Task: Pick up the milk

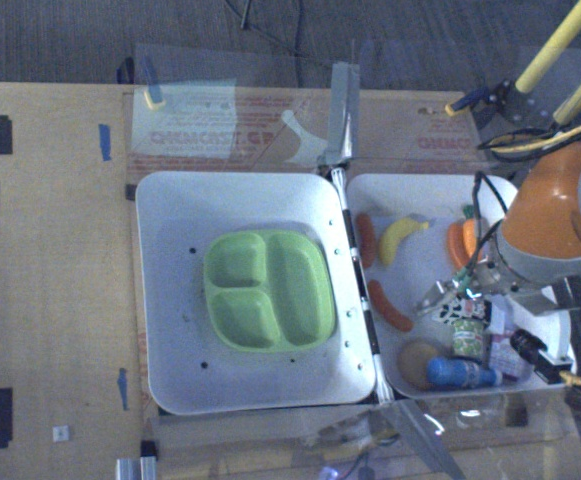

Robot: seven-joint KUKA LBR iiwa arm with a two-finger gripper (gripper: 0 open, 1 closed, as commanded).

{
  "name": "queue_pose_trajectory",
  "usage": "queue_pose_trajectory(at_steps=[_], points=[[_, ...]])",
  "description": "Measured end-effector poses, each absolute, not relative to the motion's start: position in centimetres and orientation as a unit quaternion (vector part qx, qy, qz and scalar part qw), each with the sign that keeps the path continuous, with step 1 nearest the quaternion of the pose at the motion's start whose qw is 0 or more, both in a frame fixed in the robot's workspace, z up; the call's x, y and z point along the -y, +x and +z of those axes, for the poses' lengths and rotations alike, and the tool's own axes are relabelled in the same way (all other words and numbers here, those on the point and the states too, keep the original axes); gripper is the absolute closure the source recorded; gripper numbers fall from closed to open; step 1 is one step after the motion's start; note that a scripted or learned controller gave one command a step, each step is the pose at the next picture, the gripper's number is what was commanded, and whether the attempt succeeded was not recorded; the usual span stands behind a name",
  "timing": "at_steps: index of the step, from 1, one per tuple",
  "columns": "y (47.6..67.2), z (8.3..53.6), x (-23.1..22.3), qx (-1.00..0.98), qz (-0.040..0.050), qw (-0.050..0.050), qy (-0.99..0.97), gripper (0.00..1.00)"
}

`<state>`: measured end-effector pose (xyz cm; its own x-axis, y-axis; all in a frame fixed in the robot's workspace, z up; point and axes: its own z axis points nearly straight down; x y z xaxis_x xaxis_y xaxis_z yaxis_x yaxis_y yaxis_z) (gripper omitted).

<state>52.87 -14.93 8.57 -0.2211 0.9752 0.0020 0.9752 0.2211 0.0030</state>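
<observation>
The tool [457, 296] hangs right over the milk [467, 315] in the right bin [410, 190]; whether it's clenched, I cannot tell.

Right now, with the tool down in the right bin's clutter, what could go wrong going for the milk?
1. The milk carton is crowded by the blue bottle and other small items, so the tool may grab a neighbour or shove the pile.
2. The tool appears to sit at the carton's upper end, not centred, so a grasp could slip or tip it.
3. A red sausage lies close beside the tool and may get knocked.
</observation>
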Motion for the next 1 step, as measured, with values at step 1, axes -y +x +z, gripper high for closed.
queue_pose_trajectory(at_steps=[1], points=[[52.98,9.4,15.17,-0.78,0.0033,0.001,0.626,1.0]])
